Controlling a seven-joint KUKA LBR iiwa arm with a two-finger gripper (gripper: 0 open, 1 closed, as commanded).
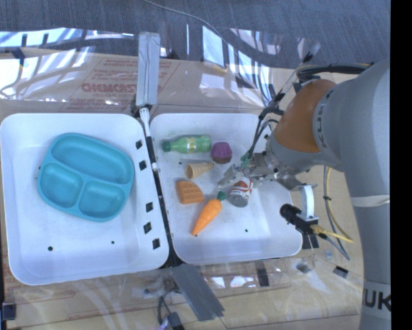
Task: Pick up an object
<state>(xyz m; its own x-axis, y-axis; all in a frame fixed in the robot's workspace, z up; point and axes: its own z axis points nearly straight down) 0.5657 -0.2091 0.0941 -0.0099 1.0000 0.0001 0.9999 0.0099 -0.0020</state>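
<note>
**Gripper low over a small can in the right bin**

Here the gripper (239, 182) sits low in the right bin (261, 243), its metal parts crowding a small red-and-white can (241, 193) that lies tilted on the bin floor. Whether the fingers are open or closed cannot be told, since wrist, cables and glare blur them together, and it is unclear if they touch the can.

The other things in this bin are toy-like and smooth. A green plastic bottle (186, 144) lies on its side near the far wall, with a rounded purple piece (221, 152) just beside its cap end. Below them lie a pale ridged cone (199, 169), a tan square piece with a waffle-like surface (189, 192), and a tapered orange carrot (207, 216) with a green tip, which points toward the can.

The left bin (27, 253) holds a glossy blue tray (86, 176) with three rounded compartments. Both bins are shallow, white and round-cornered, meeting at a dark hinged seam.

The grey arm (360, 136), with its orange band (300, 119), hides the right bin's right wall and is cut off at the frame's edge. The table (89, 81) behind shows streaky reflections over printed cardboard.
</note>
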